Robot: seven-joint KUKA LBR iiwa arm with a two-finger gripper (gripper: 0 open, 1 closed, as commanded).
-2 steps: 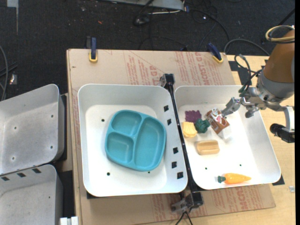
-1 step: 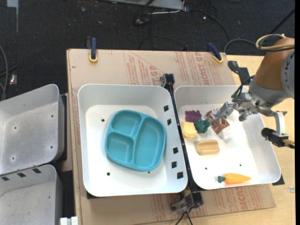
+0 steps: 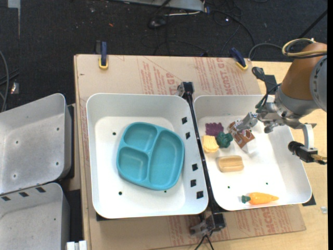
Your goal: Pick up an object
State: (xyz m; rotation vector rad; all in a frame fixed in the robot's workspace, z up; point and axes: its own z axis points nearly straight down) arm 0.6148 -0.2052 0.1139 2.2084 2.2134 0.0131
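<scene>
Presently the claw [image 3: 244,125] is seen above a brown block [image 3: 243,137]; its opening cannot be told. Just beside it, the green toy [image 3: 224,139], judged light and rigid, should be pinched across its middle.

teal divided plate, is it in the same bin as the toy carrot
No, the teal divided plate lies in the left bin, while the toy carrot lies in the right bin.

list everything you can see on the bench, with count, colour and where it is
bins: 2, white, side by side on the bench
divided plate: 1, teal, left bin
purple toy: 1, purple, right bin, far side
green toy: 1, dark green, right bin, beside the purple one
yellow toy: 1, yellow, right bin, left wall
tan block: 1, tan, right bin, centre
carrot: 1, orange, right bin, near edge
brown item: 1, brown, at the gripper
clamps: 2, blue-yellow, far edge
gripper: 1, grey, over right bin
</scene>
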